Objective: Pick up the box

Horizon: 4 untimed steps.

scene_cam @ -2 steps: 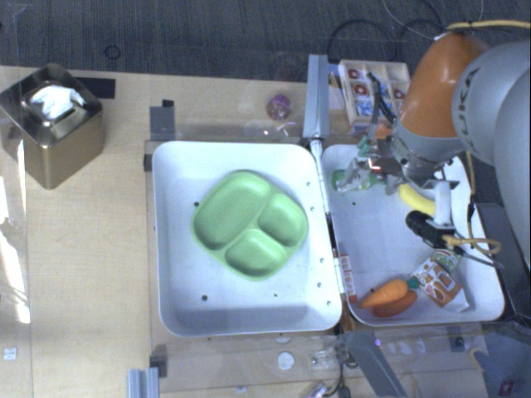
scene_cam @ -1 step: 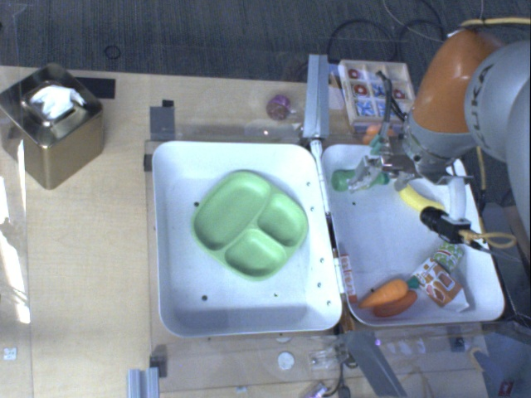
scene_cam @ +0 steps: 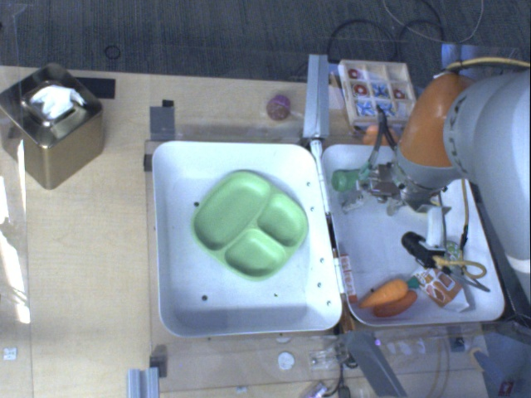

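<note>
- We see the arm [scene_cam: 473, 131] reaching over the right bin [scene_cam: 373, 247], with the gripper [scene_cam: 383, 185] low near that bin's upper left part.
- We cannot tell the gripper's state; the mechanism blocks the view.
- A small green item [scene_cam: 344, 178] sits just beside the gripper, inside the right bin's upper left corner.
- The box [scene_cam: 438, 287] lies in the right bin's lower right area, well apart from the gripper.
- A carrot [scene_cam: 388, 297] lies just left of the box, near the right bin's lower wall.
- The green divided plate [scene_cam: 249, 224] sits in the left bin [scene_cam: 178, 305], beside the right bin.
</note>
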Motion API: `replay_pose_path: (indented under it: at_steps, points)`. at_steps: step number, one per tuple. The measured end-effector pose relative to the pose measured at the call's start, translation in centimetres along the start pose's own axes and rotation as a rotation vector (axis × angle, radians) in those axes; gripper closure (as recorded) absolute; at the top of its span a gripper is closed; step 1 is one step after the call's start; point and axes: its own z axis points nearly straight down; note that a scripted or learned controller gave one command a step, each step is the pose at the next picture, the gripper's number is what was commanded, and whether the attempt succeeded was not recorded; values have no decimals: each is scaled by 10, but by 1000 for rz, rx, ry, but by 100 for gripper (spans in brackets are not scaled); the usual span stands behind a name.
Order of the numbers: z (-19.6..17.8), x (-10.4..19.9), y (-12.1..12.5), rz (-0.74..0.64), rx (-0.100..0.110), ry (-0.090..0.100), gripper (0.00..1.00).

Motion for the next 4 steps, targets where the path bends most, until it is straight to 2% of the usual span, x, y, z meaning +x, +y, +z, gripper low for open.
replay_pose_path:
  at_steps: [1,2,3,4]
  points:
    - [-102,2,53,190,-1,-1,0]
    - [0,0,63,20,0,-1,0]
    - [7,-30,-22,91,-4,-2,0]
    - [7,-37,4,27,-3,0,0]
